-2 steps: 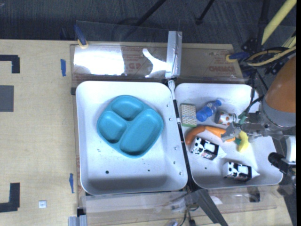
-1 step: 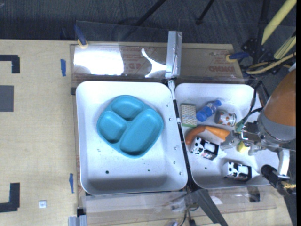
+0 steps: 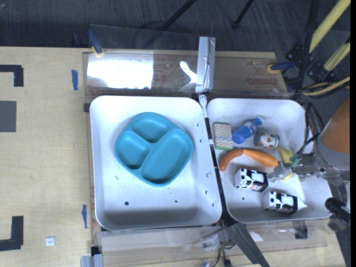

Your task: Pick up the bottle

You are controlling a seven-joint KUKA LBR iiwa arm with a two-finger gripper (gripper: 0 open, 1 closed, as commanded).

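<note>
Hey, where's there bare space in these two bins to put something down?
Left bin: bare white floor rings the blue divided plate, widest along the near edge. Right bin: crowded mid-floor by the blue bottle, orange toy and two cow-print toys; a bare strip lies along its far wall.

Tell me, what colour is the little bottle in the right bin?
Blue, with a paler cap end; the bottle shows best in the camera view.

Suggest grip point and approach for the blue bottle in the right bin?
Take the blue bottle across its body, coming from above. It lies on its side, cap toward the upper right, with the sponge to its left and the orange carrot just below.
</note>
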